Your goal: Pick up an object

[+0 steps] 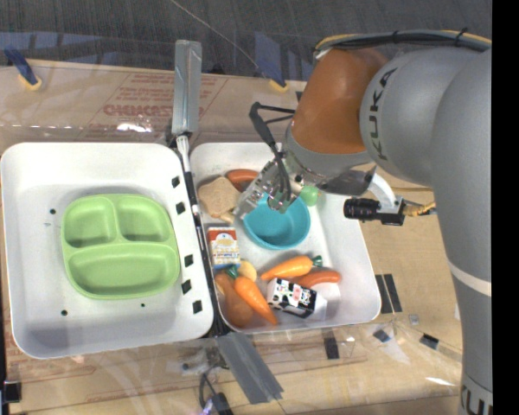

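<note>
Camera view. Arm reaches in from the right, orange band over the right bin. The jaws hang low above the near-left rim of a blue bowl, tilted toward the bin's centre; whether they stand wide or narrow I cannot tell, and nothing is visible between them. Judged: positioned for a descent into the clutter, no pick made yet.

Candidates all lie in the right bin. A flat tan bread slice and a brown sausage sit just left of the jaws. A small juice carton lies along the divider. Nearer the front: carrots, another carrot, a black-and-white carton.

Items crowd and touch; bowl rim and neighbours could foul a grasp.

Left bin holds a green divided plate, well apart.
</note>
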Motion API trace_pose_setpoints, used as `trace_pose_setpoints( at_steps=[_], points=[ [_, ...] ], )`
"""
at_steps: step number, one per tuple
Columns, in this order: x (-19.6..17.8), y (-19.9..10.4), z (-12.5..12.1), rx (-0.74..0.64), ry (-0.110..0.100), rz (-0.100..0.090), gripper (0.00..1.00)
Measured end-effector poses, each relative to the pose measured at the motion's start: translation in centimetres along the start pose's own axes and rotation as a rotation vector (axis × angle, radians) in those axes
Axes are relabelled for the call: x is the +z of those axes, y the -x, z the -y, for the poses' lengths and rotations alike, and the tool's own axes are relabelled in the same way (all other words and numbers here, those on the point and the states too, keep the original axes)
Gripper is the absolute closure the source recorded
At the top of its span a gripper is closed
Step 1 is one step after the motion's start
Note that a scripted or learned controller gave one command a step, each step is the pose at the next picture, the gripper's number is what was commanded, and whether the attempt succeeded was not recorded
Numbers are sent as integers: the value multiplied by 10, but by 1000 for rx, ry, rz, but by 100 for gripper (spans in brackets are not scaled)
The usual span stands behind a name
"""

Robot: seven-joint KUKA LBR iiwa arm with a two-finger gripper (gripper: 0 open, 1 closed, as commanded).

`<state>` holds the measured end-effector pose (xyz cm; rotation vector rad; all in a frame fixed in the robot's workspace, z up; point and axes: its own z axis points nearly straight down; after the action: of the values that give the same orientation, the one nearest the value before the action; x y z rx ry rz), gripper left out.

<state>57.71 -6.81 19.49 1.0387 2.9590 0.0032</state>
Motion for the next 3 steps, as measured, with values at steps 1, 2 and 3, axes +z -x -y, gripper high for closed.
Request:
trace_pose_setpoints(
  at_steps=[1,2,3],
  points=[
    [-22,9,-67,464,-4,-3,100],
    [-26,50,-66,560,-5,-3,100],
    [42,86,-17,662,-12,-7,100]
  ],
)
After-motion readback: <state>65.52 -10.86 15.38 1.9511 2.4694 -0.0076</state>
